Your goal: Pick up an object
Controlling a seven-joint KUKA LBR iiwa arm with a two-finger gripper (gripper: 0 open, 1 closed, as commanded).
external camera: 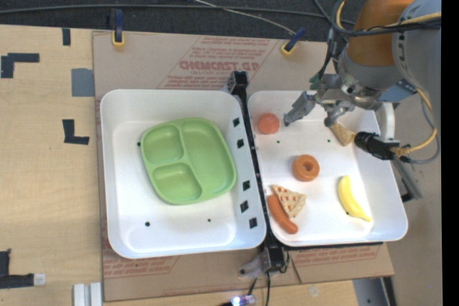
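In the right bin (391, 222) bare floor lies at its centre, ringed by the tomato (268, 124) at ten o'clock, doughnut (306, 168) at seven, banana (353, 198) at five and bread piece (342, 133) at one. Pizza slice (289, 200) and sausage (281, 215) crowd the seven o'clock corner. The green plate (188, 160) covers most of the left bin (118, 175).

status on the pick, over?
Claw open, nothing held, above right bin. Nearest: small red ball, untouched. Donut, banana farther off. Path unobstructed.

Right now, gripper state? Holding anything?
Gripper: open, fingers spread, nothing between them. It hangs over the back of the right bin, between the small red piece and the tan piece.
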